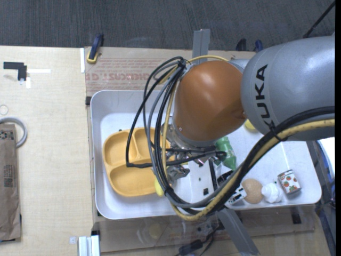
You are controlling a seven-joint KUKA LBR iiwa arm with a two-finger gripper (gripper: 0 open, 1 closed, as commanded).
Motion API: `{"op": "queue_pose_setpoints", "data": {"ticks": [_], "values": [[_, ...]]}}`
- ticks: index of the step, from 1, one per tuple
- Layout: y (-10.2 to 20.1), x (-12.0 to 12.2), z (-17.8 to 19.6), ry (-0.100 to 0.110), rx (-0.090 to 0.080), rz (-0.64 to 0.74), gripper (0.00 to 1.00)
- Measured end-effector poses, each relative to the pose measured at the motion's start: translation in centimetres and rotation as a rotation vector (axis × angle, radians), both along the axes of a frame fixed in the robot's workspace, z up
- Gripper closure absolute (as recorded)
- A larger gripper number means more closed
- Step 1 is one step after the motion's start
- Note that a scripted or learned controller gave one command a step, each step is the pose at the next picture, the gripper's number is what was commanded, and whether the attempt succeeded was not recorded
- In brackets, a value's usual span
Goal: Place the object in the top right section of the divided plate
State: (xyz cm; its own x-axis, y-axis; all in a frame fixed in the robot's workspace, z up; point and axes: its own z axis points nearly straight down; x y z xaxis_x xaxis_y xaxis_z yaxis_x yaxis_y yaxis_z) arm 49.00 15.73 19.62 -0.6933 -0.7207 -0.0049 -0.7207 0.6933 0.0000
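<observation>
**Yellow plate under the arm**

White shallow bin holds a yellow divided plastic plate at its left; beside it, a tan egg-shaped object lies at the right; above, the grey arm's gripper is hidden by cables, its opening impossible to tell.

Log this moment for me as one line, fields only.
arm: over left bin | pincer: hidden beneath wrist | divided plate: yellow, in left bin, visible sections bare | right bin: small items near front corner | placement: not yet seen
</observation>
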Motion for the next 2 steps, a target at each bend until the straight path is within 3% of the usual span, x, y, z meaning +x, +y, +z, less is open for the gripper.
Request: {"op": "queue_pose_setpoints", "data": {"ticks": [1, 2], "values": [[6.7, 0.5, 2.8, 0.001, -0.002, 0.202, 1.0], [2.3, -1.2, -4.6, 0.004, -0.003, -0.168, 1.0]]}}
